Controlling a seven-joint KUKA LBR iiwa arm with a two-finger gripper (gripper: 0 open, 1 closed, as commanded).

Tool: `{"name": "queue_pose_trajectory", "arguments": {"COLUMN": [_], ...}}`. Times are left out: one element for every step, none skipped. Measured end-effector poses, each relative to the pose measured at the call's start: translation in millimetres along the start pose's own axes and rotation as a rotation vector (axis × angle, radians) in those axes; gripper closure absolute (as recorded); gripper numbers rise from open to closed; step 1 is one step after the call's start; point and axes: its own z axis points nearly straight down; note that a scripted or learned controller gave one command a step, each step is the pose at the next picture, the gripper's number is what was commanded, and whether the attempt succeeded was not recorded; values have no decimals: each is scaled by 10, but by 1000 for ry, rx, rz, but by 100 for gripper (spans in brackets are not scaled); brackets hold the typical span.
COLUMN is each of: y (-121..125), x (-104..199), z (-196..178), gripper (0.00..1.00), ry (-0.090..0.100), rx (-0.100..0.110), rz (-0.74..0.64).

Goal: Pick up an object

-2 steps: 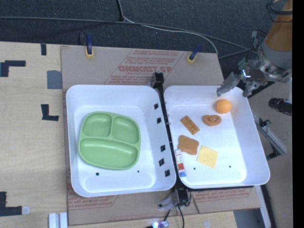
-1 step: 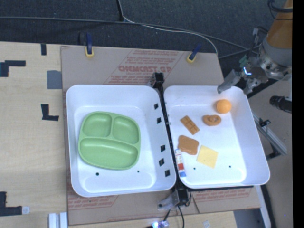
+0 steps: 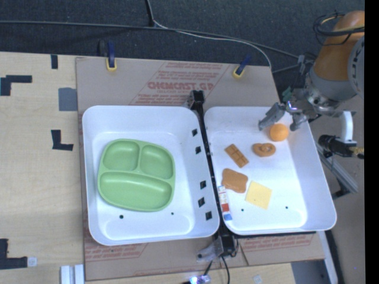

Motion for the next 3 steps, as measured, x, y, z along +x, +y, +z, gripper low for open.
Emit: {"name": "queue_pose_trajectory", "arguments": {"y": [48, 34, 53], "x": [-56, -45, -40], "z": [606, 1147, 1011], "gripper": [0, 0, 100], "ry": [-1, 1, -1], "rx": [0, 1, -5], "rz": [1, 1, -1]}}
